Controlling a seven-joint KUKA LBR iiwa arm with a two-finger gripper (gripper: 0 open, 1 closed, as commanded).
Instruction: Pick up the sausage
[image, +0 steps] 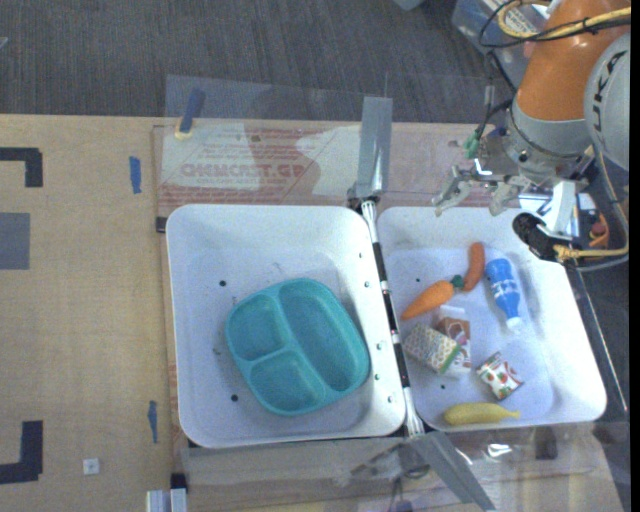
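Note:
The sausage (476, 264) is a short reddish-orange link lying lengthwise near the back of the right bin (575, 300), between the carrot's green top and a blue bottle. My gripper (470, 201) hangs over the bin's back rim, a little beyond the sausage and slightly to its left. Its fingers are spread open with nothing between them.
Also in the right bin are a carrot (430, 297), a blue bottle (503, 289), two small printed boxes (436, 347) (498, 376) and a banana (480, 413). A teal divided plate (296, 345) lies in the left bin (200, 260). Cables hang by the arm at the right.

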